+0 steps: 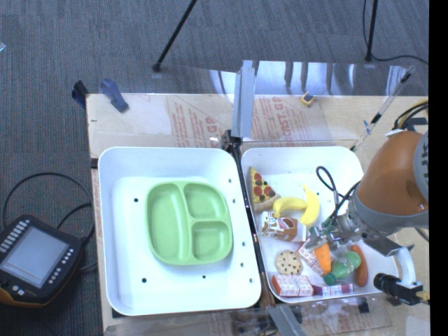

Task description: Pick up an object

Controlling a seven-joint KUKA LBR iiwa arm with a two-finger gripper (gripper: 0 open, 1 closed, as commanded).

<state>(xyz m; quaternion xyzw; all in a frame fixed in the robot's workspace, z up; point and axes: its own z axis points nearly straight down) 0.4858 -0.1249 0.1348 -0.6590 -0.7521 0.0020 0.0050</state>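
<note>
Your arm (399, 187) shows a broad, rounded orange band, glossy, with a grey section beneath it and a sliver of grey casing at its 3 o'clock edge. A thin black cable (327, 180) loops out at the band's 9 o'clock side. Below sits the pincer (329, 235), a cluster of small grey and silver metal parts. You can't make out screws or markings.
</note>
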